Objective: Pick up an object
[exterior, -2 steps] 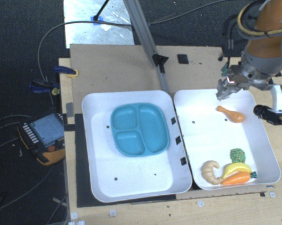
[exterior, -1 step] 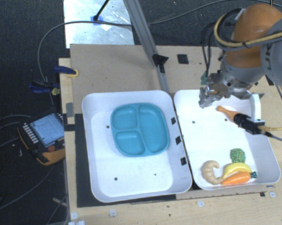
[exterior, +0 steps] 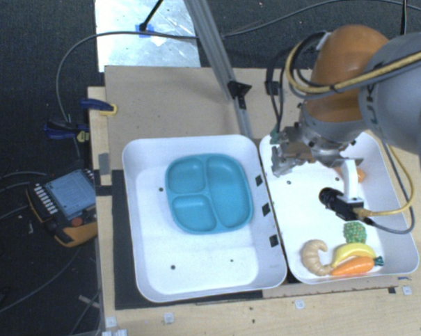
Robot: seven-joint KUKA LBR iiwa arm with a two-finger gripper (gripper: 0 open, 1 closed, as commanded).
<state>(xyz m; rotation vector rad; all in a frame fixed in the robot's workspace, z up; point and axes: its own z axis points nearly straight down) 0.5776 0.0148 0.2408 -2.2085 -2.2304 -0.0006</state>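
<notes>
While the gripper (exterior: pixel 285 157) hangs over the right bin's (exterior: pixel 303 215) top-left corner, we honestly can't tell its jaw state. We see 4 toy foods along the bottom-right edge: croissant (exterior: pixel 314 256), banana (exterior: pixel 353 251), carrot (exterior: pixel 354 265), broccoli (exterior: pixel 355 231).

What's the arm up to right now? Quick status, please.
End effector over right bin's far corner, nothing seen held. Toy food, croissant, banana, carrot, broccoli, clustered at near edge, untouched. Path clear.

blue plate (exterior: pixel 209 193), yellow banana (exterior: pixel 354 251), orange carrot (exterior: pixel 353 266)
</notes>
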